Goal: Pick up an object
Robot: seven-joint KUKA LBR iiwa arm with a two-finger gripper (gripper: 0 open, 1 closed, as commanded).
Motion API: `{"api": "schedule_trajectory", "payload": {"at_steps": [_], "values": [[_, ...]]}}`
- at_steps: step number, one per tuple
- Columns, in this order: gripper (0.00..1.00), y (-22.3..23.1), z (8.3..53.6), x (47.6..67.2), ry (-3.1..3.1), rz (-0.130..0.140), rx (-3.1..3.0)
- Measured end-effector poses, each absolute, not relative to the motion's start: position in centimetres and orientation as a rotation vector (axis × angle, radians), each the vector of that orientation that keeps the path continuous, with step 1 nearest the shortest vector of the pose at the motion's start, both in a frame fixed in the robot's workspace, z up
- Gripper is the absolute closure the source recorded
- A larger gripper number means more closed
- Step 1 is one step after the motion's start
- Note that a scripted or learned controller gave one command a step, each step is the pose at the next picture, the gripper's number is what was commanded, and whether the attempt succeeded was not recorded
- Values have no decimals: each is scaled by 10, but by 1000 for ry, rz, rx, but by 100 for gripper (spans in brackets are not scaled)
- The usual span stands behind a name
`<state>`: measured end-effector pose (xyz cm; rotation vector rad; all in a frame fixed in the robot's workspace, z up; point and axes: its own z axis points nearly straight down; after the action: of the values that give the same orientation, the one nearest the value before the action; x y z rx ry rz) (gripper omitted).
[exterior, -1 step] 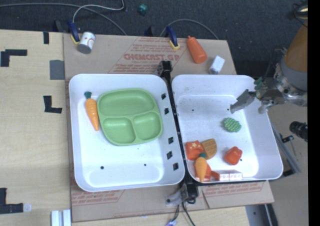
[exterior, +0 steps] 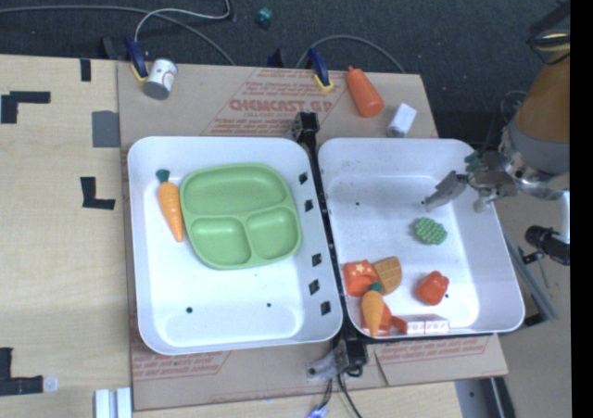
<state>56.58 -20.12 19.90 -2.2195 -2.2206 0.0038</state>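
Nothing has been lifted yet, as far as this view shows. The likeliest target, a small green knobbly toy (exterior: 429,231), lies on the floor of the right bin (exterior: 371,166), right of the frame's centre, resting flat and apart from everything else. Just above and to the right of it hangs the end effector (exterior: 456,186), its two grey fingers spread apart with only white bin floor between them, so it holds nothing. It appears to be above the bin's floor rather than down at the toy, though the slant of the view makes its height hard to judge. Lower in the same bin sit a red tomato-like piece (exterior: 432,288) and a huddle of orange and red toy foods (exterior: 372,285) against the bottom left wall. The left bin (exterior: 153,249) carries a green divided plate (exterior: 241,214) and a toy carrot (exterior: 170,207) beside it. On the surface above the bins lie an orange bottle (exterior: 364,93) and a small can (exterior: 159,77). The descent, the closing and the lift all remain to do.
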Motion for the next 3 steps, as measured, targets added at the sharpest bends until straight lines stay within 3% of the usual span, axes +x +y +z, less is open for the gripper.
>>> {"api": "schedule_trajectory", "payload": {"at_steps": [1,2,3], "values": [[0,-190,91,580,-2224,1,-2219],[100,-190,100,579,-2223,4,-2217],[100,-110,139,607,-2224,1,-2218]]}}
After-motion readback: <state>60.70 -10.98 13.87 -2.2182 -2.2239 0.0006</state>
